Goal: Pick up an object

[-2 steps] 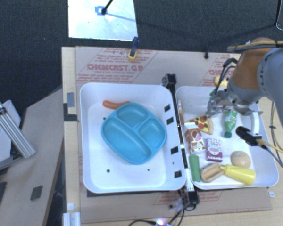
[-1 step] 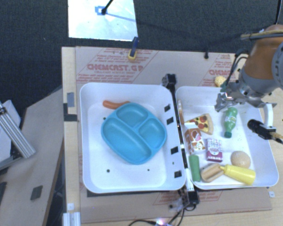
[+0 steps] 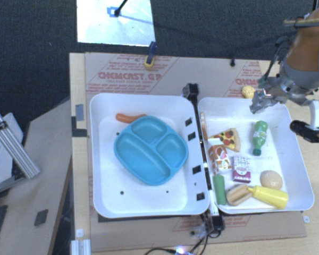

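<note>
Objects for picking sit in the right bin: green bottle upright-ish near the far right part, pizza slice left of it, small printed packet just nearer than the pizza, pink carton in the middle, tan egg-shaped thing to its right, yellow bottle lying at the near edge, hot dog bun just left of it and touching, green tube along the near left wall. Arm comes in from the right, orange band high at the far right, wrist bent down toward the far right corner of the right bin. Gripper hangs over that far corner, above the bin rim, apart from the green bottle; nothing seen between its fingers, and open or closed can't be told from this angle. Small yellow item lies on the cardboard just beyond the bin, beside the gripper. Left bin holds a blue divided plate in the centre, with an orange sausage at its far edge. Cardboard sheet under both bins carries red print reading "CHEMCAST", other lettering too small to read. Writing on the carton and packet is unreadable. Yellow clip sits on the far edge of the cardboard.
</note>
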{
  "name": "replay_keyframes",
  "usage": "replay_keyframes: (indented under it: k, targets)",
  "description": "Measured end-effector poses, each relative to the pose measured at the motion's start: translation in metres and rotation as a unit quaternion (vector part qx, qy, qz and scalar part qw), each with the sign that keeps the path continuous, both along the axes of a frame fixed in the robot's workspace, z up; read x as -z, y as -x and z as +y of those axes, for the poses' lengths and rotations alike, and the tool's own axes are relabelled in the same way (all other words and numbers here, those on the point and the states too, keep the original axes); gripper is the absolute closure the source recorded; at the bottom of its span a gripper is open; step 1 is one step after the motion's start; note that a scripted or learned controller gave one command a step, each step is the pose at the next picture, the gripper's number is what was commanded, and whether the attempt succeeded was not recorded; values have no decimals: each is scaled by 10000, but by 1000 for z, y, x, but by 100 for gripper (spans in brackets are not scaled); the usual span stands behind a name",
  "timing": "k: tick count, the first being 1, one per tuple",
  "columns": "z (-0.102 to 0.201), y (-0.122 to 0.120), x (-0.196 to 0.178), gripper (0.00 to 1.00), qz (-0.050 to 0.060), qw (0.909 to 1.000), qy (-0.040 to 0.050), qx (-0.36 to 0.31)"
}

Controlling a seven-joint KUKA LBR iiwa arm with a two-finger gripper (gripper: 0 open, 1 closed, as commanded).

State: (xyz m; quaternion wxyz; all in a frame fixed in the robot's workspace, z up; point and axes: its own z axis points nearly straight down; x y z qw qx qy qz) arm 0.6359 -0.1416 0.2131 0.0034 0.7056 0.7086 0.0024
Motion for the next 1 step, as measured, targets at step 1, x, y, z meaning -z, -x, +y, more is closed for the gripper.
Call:
replay_keyframes:
  k: [1]
  targets:
    - [0, -1, -13, 100, 19, 10000, -5, -4]
